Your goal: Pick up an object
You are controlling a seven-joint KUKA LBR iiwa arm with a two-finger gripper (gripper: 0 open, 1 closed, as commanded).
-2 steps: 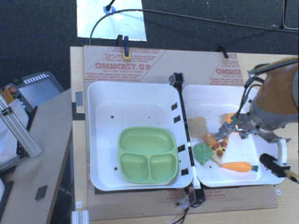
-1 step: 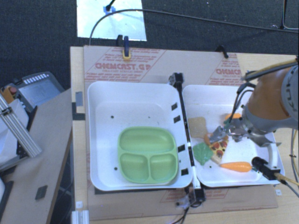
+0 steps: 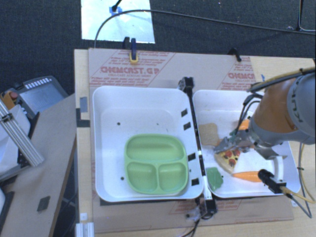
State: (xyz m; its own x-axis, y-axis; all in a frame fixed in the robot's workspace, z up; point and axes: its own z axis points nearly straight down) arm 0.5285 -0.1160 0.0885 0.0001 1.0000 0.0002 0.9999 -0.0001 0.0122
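1. Pizza slice, a toy wedge with red and dark toppings, lies in the right bin near its front half, just beside the claw; this opening note aside, the list runs from largest to smallest.
2. Counter: a pale board printed with red lettering carries both white bins side by side, with a blue-and-yellow clamp at its far edge.
3. Left bin: a shallow white tray whose front half holds a green divided plate lying flat, with one wide compartment and two smaller ones.
4. Arm: it enters from the right and bends down over the right bin, the orange band sitting above the grey wrist, with black cables looping along its upper side. The wrist tilts toward the left and downward, so the claw sits low in the bin.
5. Claw: its dark tips rest at the upper edge of the pizza slice; whether they are spread or pressed together I cannot tell, nor whether they touch the slice.
6. Tan flat piece: it lies in the right bin just left of the claw, near the divider between bins.
7. Carrot: an orange toy lying near the front wall, just beside the slice.
8. Green piece: a small leafy item in the front left corner of the right bin.
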